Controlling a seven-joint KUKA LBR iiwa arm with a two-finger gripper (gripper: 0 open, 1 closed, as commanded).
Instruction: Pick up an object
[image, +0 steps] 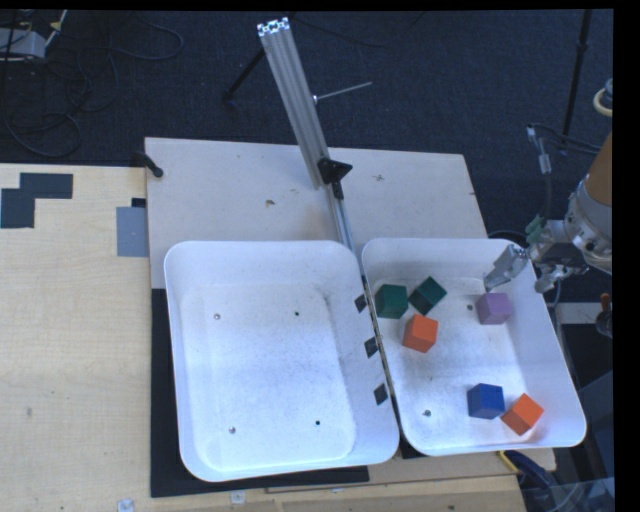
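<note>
R bin (560, 400): near corner is occupied by an orange cube (522, 413), w/ a blue cube (486, 400) touching at its left. Mid-bin a second orange cube (420, 332) is seen; just beyond it, two dark green cubes (392, 300) (428, 294) side by side. A purple cube (493, 307) is located at the far right. The gripper (522, 268) is held just above/behind the purple cube, arm entering low from the right, wrist tilted toward the bin (fingers appear spread, nothing between them). L bin (200, 300) is noted beside.

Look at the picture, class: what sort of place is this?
Probably a robot test lab: two white bins on a bench, coloured blocks for practice picking, and a robot arm's claw reaching in.
</note>
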